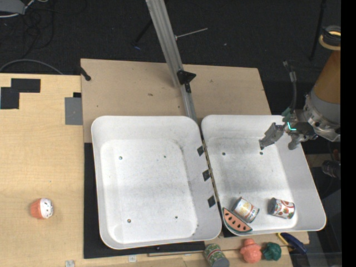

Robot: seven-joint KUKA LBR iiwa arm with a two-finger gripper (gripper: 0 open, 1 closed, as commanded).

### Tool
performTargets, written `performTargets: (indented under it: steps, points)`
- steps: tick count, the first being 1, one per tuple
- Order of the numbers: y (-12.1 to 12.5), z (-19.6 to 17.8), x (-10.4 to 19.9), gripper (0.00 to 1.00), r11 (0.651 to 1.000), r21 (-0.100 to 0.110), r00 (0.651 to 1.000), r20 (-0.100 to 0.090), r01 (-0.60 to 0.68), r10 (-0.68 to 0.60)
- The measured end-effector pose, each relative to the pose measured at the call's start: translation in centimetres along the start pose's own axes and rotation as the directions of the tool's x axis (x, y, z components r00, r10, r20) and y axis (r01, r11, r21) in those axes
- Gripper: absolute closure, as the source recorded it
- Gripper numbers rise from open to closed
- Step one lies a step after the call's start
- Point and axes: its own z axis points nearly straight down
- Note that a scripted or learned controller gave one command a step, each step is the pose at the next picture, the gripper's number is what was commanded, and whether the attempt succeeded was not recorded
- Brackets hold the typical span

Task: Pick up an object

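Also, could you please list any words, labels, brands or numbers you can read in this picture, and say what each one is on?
No text can be read anywhere.
Left can in the right bin: printed wrapper, too blurred to read.
Right can: red and white label, too blurred to read.
Small can on the bench in front of the bins: too small to read.

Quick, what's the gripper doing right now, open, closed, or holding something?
Gripper: open, fingers spread, nothing between them, above the right bin.
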Motion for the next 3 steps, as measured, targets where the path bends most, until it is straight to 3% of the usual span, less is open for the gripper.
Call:
performTargets:
  steps: [1, 3]
  points:
    - [0.1, -0.3, 0.0, 0.00, 1.000, -0.005, 1.000, 0.001, -0.001, 0.001]
    - [0.3, 9.8, 0.2, 0.00, 1.000, 0.001, 1.000, 0.000, -0.001, 0.001]
